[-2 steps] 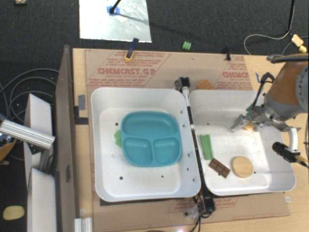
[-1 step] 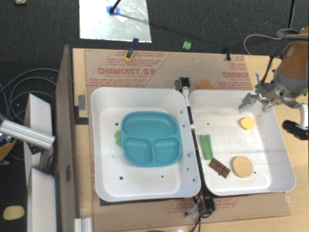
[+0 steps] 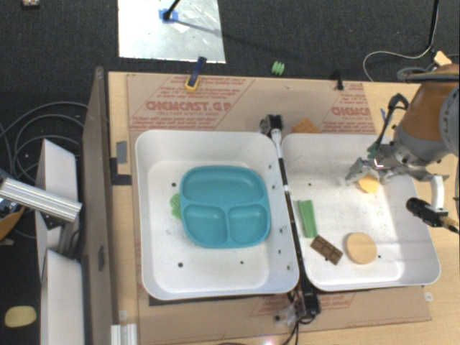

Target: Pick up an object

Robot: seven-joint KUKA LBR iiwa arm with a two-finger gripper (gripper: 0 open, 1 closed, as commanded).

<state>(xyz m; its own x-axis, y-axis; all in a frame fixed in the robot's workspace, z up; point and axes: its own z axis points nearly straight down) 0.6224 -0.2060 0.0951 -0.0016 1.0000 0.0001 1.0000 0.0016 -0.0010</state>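
Gripper [image 3: 374, 169] positioned low over right bin [image 3: 424, 264], fingers spread open, directly above a pale yellow piece [image 3: 369, 185]; grasp not confirmed. Green strip [image 3: 307, 218], brown block [image 3: 326, 249] and tan disc [image 3: 361, 248] lying nearer front. Teal divided plate [image 3: 224, 205] in left bin [image 3: 154, 192].

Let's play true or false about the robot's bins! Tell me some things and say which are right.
1. The blue tray lies in the left bin. True.
2. The green stick lies on the blue tray. False: it lies in the right bin, near the divider.
3. The gripper is over the right bin, beside a yellow piece. True.
4. The brown bar is between the gripper's fingers. False: it lies on the bin floor, near the tan round disc.
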